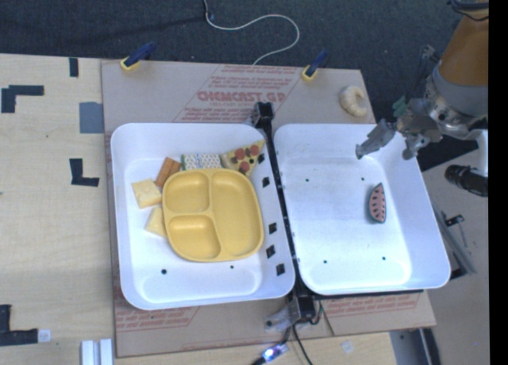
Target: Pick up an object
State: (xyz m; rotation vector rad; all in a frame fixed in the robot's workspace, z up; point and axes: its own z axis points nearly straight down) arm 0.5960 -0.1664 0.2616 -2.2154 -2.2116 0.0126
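End effector (391, 143) with fingers apart and nothing between them, over the right bin (333, 220) far edge, watermelon slice toy (376, 202) near that bin's right edge, yellow divided plate (213, 214) in left bin (135, 276)

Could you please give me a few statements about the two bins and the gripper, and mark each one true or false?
1. The watermelon slice lies in the right bin. True.
2. The yellow divided plate sits in the right bin. False: it is in the left bin.
3. The gripper holds the watermelon slice. False: it hangs over the right bin's far edge with nothing between its fingers; the slice lies apart on the bin floor.
4. A pale doughnut-shaped piece lies outside the bins on the cardboard. True.
5. The plate's compartments are full of food. False: they look bare.
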